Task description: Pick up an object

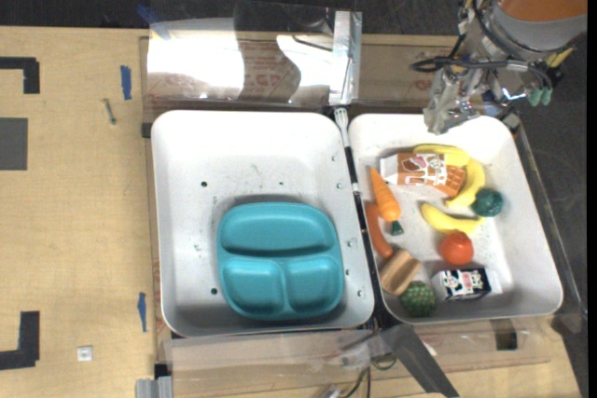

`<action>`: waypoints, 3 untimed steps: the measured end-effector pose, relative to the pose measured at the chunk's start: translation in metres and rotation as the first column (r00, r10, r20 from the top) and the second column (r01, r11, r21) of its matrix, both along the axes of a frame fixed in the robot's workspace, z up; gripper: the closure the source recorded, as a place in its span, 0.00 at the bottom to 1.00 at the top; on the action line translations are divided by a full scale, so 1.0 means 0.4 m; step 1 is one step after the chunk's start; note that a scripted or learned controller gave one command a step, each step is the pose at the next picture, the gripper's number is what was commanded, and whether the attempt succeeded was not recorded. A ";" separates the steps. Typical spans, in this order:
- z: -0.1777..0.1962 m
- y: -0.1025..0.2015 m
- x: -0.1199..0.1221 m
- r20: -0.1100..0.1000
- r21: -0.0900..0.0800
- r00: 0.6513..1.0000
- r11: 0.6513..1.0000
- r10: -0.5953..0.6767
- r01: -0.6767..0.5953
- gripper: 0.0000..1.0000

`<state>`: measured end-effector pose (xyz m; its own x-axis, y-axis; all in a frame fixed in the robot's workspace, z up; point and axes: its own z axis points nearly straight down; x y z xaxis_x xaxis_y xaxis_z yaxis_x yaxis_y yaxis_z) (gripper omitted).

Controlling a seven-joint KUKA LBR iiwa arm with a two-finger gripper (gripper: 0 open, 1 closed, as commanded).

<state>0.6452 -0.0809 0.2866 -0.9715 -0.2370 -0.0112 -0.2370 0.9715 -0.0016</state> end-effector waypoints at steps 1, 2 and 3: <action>-0.251 0.051 0.052 -0.015 0.002 0.997 0.997 0.072 -0.072 1.00; -0.052 0.107 0.056 0.007 -0.003 0.990 0.990 0.141 -0.141 1.00; 0.021 0.083 0.059 0.002 -0.003 0.970 0.970 0.242 -0.242 1.00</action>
